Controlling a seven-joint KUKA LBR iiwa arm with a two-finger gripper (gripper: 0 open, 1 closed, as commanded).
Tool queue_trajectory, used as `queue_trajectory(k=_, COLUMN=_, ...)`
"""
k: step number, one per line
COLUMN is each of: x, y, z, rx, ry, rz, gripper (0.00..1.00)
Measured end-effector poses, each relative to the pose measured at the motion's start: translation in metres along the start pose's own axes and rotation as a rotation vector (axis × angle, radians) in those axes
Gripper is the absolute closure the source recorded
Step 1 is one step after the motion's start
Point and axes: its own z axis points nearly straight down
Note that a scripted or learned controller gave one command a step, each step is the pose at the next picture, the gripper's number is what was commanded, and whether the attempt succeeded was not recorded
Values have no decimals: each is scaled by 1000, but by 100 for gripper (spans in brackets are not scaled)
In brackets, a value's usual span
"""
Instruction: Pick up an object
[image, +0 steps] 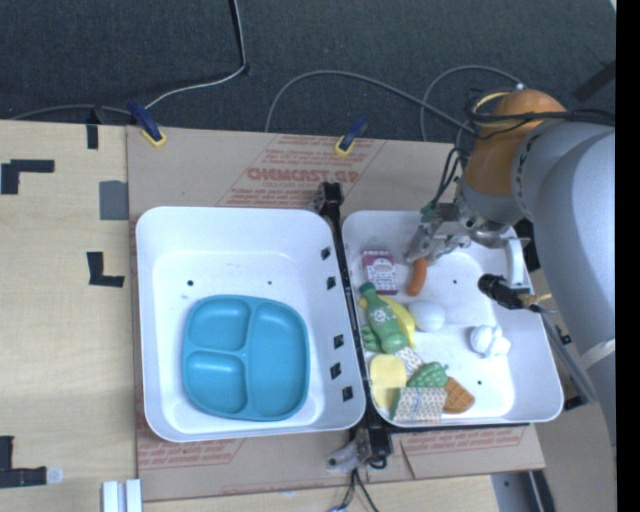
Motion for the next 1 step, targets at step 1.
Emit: queue_trajectory(k=1, x=43, y=-37, z=-70, rx=-4, ry=-1, rz=0, gripper=100)
